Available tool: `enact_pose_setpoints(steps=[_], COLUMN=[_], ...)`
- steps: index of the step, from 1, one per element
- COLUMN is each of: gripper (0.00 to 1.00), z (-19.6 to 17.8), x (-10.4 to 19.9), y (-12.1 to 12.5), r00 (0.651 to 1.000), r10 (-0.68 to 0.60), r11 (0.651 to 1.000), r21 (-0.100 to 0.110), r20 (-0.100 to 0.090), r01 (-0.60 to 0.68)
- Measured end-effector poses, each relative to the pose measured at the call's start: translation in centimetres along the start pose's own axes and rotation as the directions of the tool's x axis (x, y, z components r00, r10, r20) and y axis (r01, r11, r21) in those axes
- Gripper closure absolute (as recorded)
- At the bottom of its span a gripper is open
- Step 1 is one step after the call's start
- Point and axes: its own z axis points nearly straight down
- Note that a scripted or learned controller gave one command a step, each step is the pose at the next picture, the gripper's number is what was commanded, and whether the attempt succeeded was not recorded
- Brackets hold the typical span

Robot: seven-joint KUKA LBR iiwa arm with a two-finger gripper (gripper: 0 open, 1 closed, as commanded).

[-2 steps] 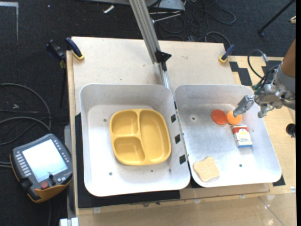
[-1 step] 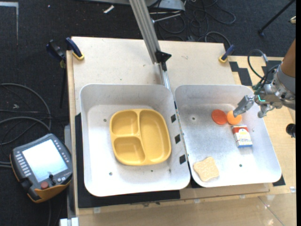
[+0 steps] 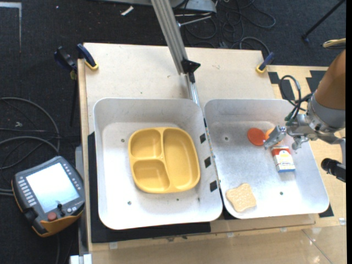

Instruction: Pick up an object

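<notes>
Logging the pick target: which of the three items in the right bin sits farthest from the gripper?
The toast-shaped piece, alone by the bin's near edge; the others lie beside the gripper.

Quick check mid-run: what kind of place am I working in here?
Most likely a robotics lab: two white bins on a clamped bench board, loose cables on dark floor, and a teach pendant beside it.

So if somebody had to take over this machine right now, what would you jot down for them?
Claw: low in the right bin, fingers spread, nothing between them.
Right bin: an orange-red round piece just left of the claw, a small white carton just below it, a toast-like slice near the front edge.
Left bin: a yellow divided plate.
Done: nothing lifted yet.
Left: close on one item and raise it.
</notes>
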Motion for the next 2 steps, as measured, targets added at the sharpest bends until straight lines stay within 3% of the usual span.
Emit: enact_pose_setpoints(steps=[1,2], gripper=[0.00,0.00], z=[4.4,7.5], x=[-0.3,-0.6], y=[0.1,0.5], r00=[1.000,1.000], r10=[0.000,0.000], r11=[1.000,1.000], r21=[-0.002,-0.018], r20=[0.000,0.010], r01=[0.000,0.001])
